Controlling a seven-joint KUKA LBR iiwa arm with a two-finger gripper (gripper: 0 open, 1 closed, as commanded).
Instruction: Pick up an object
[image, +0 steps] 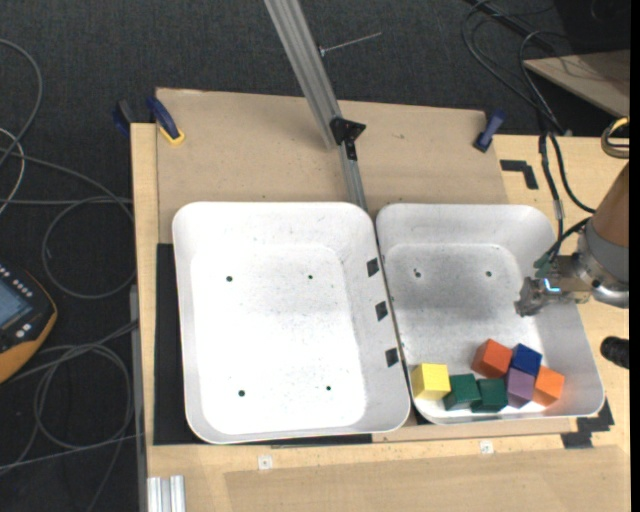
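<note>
Arm: gripper (530, 296) sits over the right bin (450, 225), near its right wall, reaching in from your right.
Jaws: you cannot tell from this view whether they stand open or closed; nothing is visibly between them.
Objects: blocks are clustered along the right bin's near edge. Yellow block (432, 379) is leftmost, slightly apart; two green blocks (475, 393) beside it; orange-red block (491, 356), blue block (526, 357), purple block (521, 382) and orange block (549, 383) packed touching.
Position: gripper is above and behind the cluster, clear of every block.
Left bin (275, 320): no blocks in it.
Stage (judged): approach, no pick made yet.
Risk 1: blocks are packed tight, so you may find a finger landing on a neighbour instead of sliding beside the target.
Risk 2: cluster hugs the sloped near wall; a descent there could catch the rim or push blocks up the slope.
Risk 3: yellow block is the cleanest target; aiming at the packed group invites a double grab or a slip.
</note>
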